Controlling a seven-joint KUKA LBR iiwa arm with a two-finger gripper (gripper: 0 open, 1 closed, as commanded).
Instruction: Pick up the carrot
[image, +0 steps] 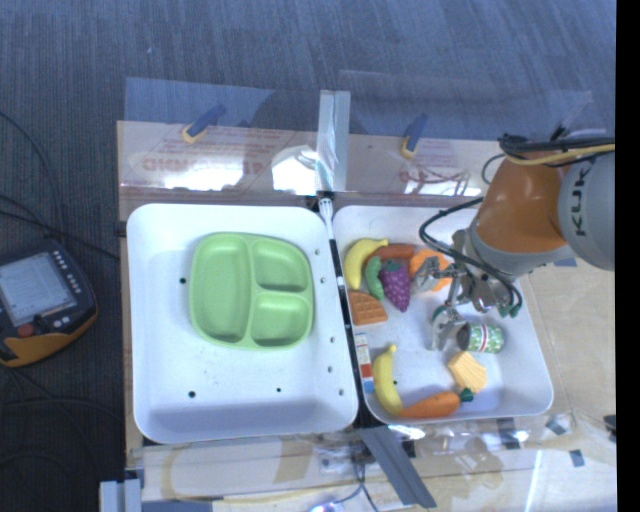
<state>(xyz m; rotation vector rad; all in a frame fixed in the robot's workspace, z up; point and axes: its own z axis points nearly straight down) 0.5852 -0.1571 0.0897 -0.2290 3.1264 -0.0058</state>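
Camera view
Nearest the camera: the front wall of the right shallow white plastic bin (520, 405), with the carrot lying just inside it.
Carrot: a smooth orange plastic carrot (431, 405) with a small green stalk at its right end, tapered, lying nearly level along the bin's front wall.
Carrot's neighbours: its left tip touches or overlaps the lower end of a curved yellow plastic banana (384, 379); a pale yellow wedge of toy cheese (468, 371) sits just above its stalk end.
Hard to make out: the silver two-finger gripper (452, 322) is a small tangle of metal and cable under the grey arm with its orange band (525, 212); whether the fingers are spread or pressed together, I cannot tell. Nothing can be seen between them.
Partly hidden: an orange toy piece (430, 266) near the wrist, too covered to identify; a small green-and-white can (484, 338) lies on its side just right of the gripper.
Other items: a second yellow banana (357, 259), a purple bunch of toy grapes (396, 283), a brown waffle-patterned square (367, 309).
Carrot relative to gripper: the carrot lies apart from the gripper, towards the camera and slightly to its left, with the cheese between them.
Left bin: a white bin (150, 330) holding a green three-compartment plastic plate (251, 289).
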